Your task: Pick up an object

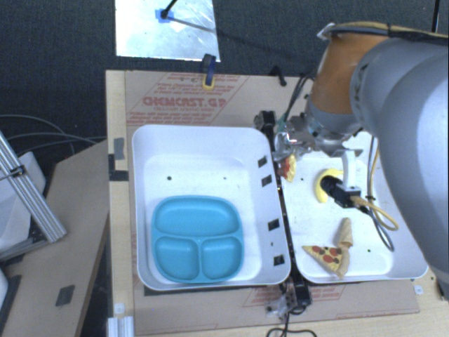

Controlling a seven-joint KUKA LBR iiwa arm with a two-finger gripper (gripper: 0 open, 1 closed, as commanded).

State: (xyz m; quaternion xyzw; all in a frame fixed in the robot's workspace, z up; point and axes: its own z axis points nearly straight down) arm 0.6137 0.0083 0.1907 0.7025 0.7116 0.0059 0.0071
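A grey arm with an orange band was pictured reaching in from the right of the frame, its pincer (286,148) lowered over the upper left corner of the right-hand white bin (401,262), close against the wall shared with the left-hand bin (210,142). Whether the pincer was apart or together could not be told, since the wrist hid most of it. Just beneath it, a small red-and-orange object (287,168), too blurred to be named, was seen lying against that wall, and no object was seen to be gripped. Elsewhere in the right-hand bin, a yellow ring-shaped toy (323,186) lay near the centre, partly covered by a black fitting on the arm, while a toy pizza slice (327,256) and a tan cone-shaped piece (345,232) lay near the lower edge, close beside each other. A blue divided plate (198,239) was seen in the lower part of the left-hand bin. The toys were judged to be light, stiff plastic, likely smooth and apt to slip; the small object under the pincer was thought best taken across its narrow width, though the adjoining wall was expected to crowd one side. The bins stood on a cardboard-covered counter (186,100).
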